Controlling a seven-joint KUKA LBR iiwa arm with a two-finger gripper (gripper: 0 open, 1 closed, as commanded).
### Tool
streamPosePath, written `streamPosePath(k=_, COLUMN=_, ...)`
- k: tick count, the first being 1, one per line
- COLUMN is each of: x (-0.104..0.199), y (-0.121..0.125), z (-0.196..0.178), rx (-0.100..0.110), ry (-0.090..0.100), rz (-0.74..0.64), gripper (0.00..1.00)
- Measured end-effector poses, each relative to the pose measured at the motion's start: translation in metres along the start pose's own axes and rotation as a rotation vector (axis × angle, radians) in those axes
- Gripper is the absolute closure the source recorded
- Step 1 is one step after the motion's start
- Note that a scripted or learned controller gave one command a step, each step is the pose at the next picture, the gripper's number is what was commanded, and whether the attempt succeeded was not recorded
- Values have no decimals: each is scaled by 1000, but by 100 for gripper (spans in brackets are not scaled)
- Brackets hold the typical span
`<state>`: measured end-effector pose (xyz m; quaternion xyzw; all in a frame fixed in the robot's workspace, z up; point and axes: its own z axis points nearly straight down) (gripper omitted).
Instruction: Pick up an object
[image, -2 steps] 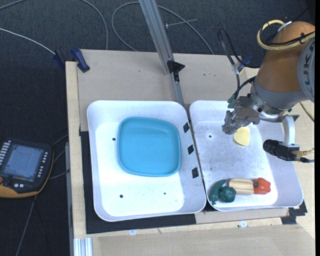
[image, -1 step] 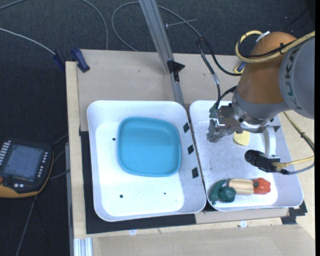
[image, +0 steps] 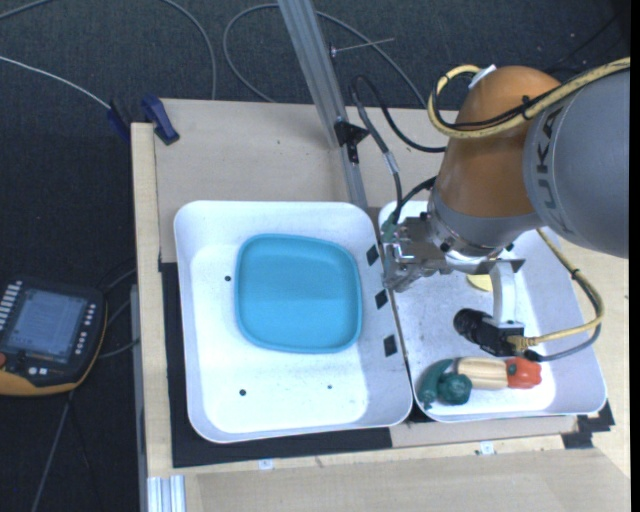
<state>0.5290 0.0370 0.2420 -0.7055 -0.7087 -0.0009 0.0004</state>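
The wooden bench takes up most of the view, with dark floor and loose cables around it. The grey arm reaches in from the right, its orange band bulging over the upper part of the right bin. The left bin sits beside it, and the two rims touch along the middle.

A blue plate with rounded corners lies flat in the left bin, nearer its far side. On the floor to the left of the bench rests a handheld control unit with a lit screen. A slim metal post rises at a slant from behind the bins.

The gripper hangs low at the far left corner of the right bin, just beside the dividing rims. Whether it is spread or closed is not clear from this angle, and nothing can be seen held in it.

Along the near edge of the right bin lies a wooden peg with a red tip. A green lump touches its left end. A small yellow piece peeks out from under the wrist.
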Motion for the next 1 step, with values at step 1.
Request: streamPosePath(k=1, x=57, y=-13, z=11, rx=2, ry=-1, rz=-1, gripper=100)
